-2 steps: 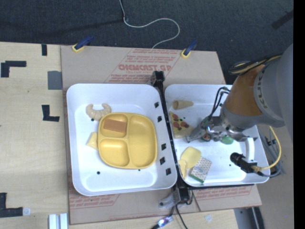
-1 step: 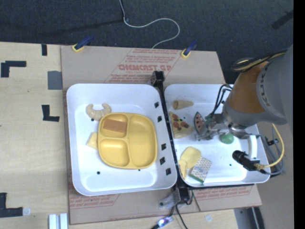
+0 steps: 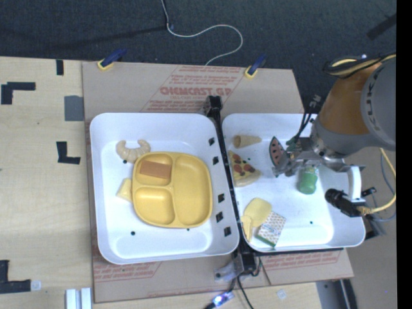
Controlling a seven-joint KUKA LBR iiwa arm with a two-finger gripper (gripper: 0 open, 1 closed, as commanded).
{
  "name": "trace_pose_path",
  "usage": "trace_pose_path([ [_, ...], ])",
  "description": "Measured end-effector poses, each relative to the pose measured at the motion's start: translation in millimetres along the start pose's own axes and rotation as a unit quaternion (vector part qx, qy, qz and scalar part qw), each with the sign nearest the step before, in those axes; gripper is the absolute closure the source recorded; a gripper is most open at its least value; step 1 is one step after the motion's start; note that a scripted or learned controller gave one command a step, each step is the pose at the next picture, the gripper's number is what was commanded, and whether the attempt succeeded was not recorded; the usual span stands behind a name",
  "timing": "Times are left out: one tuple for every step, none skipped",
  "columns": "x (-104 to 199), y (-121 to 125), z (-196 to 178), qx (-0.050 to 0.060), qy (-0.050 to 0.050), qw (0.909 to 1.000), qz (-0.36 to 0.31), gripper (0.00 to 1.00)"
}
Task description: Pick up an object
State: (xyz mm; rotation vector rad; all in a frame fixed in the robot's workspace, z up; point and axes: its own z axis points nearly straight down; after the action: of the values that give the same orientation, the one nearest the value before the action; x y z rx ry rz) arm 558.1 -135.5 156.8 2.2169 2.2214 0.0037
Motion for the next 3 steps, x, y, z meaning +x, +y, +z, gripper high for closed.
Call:
trace_pose_path([
  [-7, 0, -61, 0.000, 0.000, 1.0000, 0.000, 1.00],
  [-6, 0, -68, 0.003, 0.001, 1.0000, 0.000, 1.00],
  [29, 39, -57, 0.002, 0.001, 1.0000, -0.002, 1.00],
])
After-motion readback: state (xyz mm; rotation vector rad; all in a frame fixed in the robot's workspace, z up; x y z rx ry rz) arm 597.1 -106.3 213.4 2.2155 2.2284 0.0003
